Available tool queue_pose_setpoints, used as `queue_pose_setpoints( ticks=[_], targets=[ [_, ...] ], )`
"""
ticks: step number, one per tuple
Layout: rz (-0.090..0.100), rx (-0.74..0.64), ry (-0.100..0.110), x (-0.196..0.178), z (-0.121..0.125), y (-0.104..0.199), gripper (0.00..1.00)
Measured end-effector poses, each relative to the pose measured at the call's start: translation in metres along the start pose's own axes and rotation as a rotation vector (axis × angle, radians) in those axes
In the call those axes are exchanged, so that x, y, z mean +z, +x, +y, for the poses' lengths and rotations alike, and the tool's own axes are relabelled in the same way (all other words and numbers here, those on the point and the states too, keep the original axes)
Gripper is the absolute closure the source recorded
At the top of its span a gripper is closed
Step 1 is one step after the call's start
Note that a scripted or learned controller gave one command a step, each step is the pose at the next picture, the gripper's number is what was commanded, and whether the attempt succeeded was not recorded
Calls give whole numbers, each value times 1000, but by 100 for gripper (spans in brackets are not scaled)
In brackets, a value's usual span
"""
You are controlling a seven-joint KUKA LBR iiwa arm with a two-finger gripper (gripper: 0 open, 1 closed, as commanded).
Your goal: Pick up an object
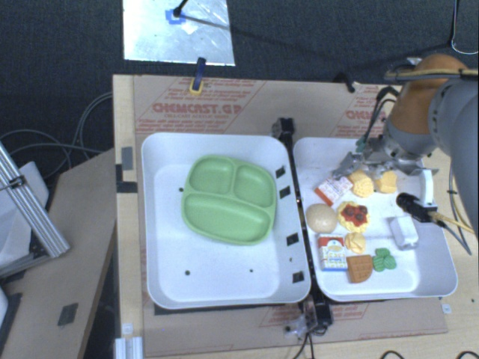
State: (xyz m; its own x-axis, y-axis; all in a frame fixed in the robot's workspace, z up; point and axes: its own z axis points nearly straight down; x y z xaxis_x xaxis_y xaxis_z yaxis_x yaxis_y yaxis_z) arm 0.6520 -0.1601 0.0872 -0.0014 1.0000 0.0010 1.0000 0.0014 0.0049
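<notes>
- Gripper: low in the right bin, at its far edge; grip state cannot be told.
- Toy foods: clustered beside it, yellow piece nearest.
- Left bin: green divided plate.

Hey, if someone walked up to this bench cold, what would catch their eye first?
Probably the green divided plate, alone in the left bin. Next, the cluster of small toy food in the right bin: a beige egg-like piece, a pizza slice, a green leafy piece. The grey arm with its orange band reaches over that bin's far edge.
</notes>
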Motion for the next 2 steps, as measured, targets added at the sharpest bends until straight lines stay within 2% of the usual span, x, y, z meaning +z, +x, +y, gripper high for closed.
queue_pose_setpoints(
  ticks=[1, 2],
  targets=[
    [-4, -2, -13, -16, 4, 0, 100],
    [-2, -2, 0, -78, 0, 2, 100]
  ],
)
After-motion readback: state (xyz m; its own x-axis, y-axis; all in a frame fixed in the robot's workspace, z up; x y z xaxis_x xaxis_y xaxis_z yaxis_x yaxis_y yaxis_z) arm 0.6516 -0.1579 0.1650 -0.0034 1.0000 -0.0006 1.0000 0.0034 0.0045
